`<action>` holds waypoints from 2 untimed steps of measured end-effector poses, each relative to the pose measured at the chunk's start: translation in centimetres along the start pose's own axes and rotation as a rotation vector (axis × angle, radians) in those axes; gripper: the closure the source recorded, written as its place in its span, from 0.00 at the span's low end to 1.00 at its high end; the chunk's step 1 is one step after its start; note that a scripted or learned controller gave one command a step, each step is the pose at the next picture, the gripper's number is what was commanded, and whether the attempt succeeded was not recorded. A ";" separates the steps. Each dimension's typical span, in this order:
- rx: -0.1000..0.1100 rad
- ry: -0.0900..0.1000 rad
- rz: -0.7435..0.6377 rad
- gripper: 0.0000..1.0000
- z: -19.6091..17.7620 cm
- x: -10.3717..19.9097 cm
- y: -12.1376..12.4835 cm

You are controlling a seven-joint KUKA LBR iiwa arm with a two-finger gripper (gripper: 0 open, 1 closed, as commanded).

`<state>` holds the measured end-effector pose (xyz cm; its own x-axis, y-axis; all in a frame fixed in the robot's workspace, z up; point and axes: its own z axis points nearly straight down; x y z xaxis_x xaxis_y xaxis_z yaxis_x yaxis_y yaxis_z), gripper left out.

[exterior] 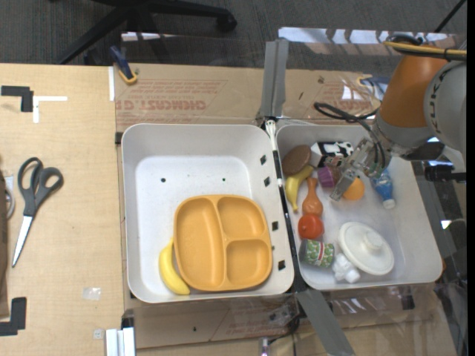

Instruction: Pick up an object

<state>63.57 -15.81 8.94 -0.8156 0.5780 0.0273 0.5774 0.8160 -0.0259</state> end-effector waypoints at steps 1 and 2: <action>-0.003 -0.009 -0.006 1.00 -1.2 -0.2 0.3; -0.024 -0.033 -0.149 1.00 -15.1 6.6 0.2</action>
<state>58.91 -11.76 24.25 -0.8929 0.4503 -0.0043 0.4503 0.8929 0.0002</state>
